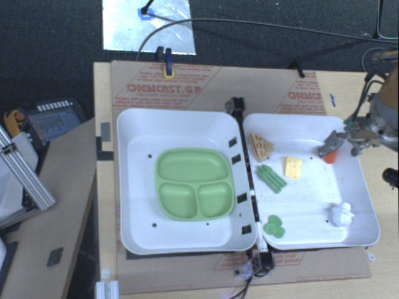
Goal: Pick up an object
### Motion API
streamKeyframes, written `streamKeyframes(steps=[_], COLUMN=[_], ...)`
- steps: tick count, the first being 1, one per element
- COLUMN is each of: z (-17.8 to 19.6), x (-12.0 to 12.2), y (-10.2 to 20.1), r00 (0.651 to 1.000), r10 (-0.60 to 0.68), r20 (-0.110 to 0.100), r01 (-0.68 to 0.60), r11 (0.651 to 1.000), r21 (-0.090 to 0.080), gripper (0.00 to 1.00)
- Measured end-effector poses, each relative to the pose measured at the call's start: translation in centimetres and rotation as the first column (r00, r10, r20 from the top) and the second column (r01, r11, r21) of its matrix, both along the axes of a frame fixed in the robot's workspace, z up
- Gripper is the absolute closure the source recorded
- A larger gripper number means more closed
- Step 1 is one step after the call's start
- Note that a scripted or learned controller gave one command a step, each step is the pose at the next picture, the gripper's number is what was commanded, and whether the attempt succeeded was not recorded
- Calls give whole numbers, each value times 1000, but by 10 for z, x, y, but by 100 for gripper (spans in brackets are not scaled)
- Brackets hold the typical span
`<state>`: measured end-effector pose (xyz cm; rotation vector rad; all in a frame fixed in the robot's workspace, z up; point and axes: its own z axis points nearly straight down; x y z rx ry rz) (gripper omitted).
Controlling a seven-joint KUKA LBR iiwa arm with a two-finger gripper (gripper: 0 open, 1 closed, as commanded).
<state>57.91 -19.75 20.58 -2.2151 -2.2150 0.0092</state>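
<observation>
The right bin's [358, 192] middle lies open between the yellow block [293, 167], green sticks [272, 178] and white piece [341, 214].

Small orange-red object [329, 156] at far right of right bin, touching the pincer tip, partly hidden. Yellow cheese-like block [293, 167] mid-bin, flat. Tan ridged wedge [261, 146] near left wall. Green bean-like bundle [272, 179] lying diagonal. Green leafy piece [274, 227] at near-left corner. White lumpy figure [341, 214] near right.

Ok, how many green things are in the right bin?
2. A bundle of green beans lies near the bin's left side, beside the yellow block. A flat green leafy piece sits at the front left corner. Nothing else green shows there.
</observation>
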Motion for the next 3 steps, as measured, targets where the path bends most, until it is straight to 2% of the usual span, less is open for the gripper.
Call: streamKeyframes(steps=[1, 2, 3], z=[7, -36, -84], x=[3, 7, -2], y=[1, -2, 2], r00=[1000, 1000, 1000], r10=[3, 2, 2], r20=[11, 9, 8], r01=[-3, -2, -2], r11=[1000, 1000, 1000], r21=[-3, -2, -2], gripper=[0, 0, 0])
